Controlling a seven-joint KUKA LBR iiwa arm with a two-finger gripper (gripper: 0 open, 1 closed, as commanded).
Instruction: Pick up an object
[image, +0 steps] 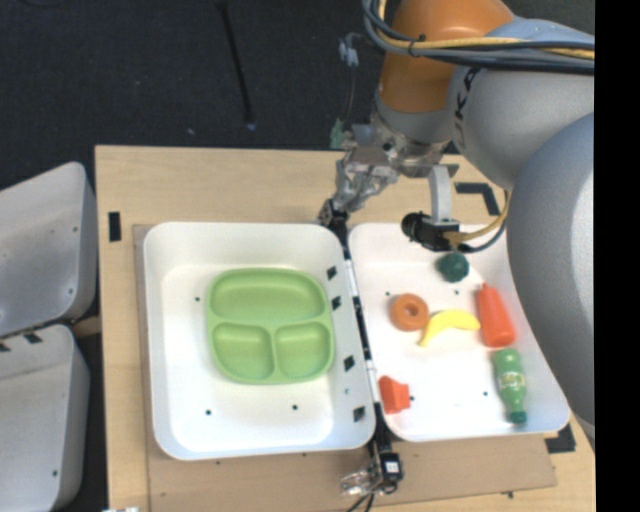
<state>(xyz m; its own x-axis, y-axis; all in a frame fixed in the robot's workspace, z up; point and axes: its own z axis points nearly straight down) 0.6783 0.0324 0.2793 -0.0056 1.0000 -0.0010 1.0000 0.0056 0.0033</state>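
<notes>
While my gripper (352, 190) hangs above the far edge of the bench, near the far ends of the two bins, I judge the pick not yet begun; whether it is apart or together I cannot tell. The likeliest objects, an orange ring (408, 311) and banana (449, 324), lie mid-way in the right bin (455, 415), so next I must swing over it and descend.

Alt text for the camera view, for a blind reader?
The grey arm's tool hovers at the far edge where two white bins meet. The left bin holds a green divided plate; the right bin holds toy food.
</notes>
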